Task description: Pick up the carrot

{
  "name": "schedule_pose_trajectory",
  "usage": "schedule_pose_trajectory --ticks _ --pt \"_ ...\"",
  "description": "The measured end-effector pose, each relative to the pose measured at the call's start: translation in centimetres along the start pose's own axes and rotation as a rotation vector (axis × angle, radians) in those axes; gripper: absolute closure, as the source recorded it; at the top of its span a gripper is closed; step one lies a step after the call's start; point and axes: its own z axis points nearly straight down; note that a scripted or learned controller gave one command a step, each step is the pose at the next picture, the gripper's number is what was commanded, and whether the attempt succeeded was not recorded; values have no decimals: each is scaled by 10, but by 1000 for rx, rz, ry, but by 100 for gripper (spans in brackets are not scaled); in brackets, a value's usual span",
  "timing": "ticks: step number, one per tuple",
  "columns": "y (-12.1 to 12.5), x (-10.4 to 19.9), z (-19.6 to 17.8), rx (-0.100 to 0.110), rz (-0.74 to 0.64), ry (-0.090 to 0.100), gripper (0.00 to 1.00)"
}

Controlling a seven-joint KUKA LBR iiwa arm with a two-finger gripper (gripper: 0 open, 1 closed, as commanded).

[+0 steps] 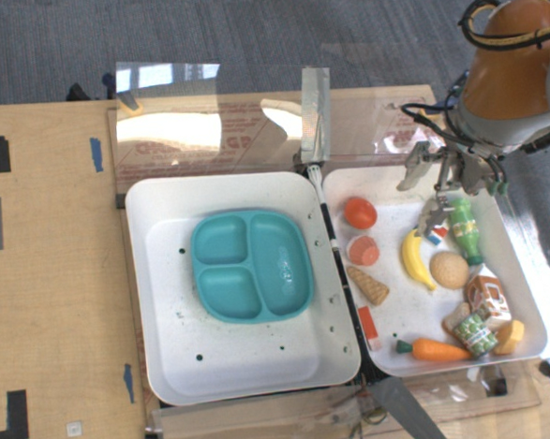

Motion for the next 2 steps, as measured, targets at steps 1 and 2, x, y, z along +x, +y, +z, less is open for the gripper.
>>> schedule_pose_trajectory --ticks 1,2 --pt "-11 43 89 1 36 -7 0" --pt "28 98 96 1 -47 -6 0"
